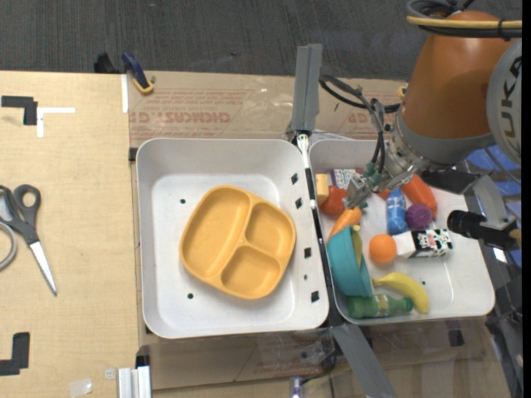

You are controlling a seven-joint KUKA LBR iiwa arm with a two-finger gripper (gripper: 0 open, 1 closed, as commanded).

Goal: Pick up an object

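Left white bin [158,222]: open floor is seen along all four walls around a yellow three-compartment plastic plate [238,241], which lies flat near the middle.

Right white bin [465,305]: crowded, with bare floor left mainly at the near right corner. The gripper [362,191] is held over the rear left part of this bin, just above an orange toy carrot [347,220]. Whether it is open or closed cannot be told.

Nearer the front, a teal bowl [350,270] is tipped against the left wall, with a green bottle [380,307] and a yellow banana [405,289] beside it. An orange ball [382,249], a blue bottle [396,215] and a purple ball [419,215] are grouped mid-bin.

Grey-handled scissors [29,226] lie on the pale wooden table [75,305], well apart to the left.
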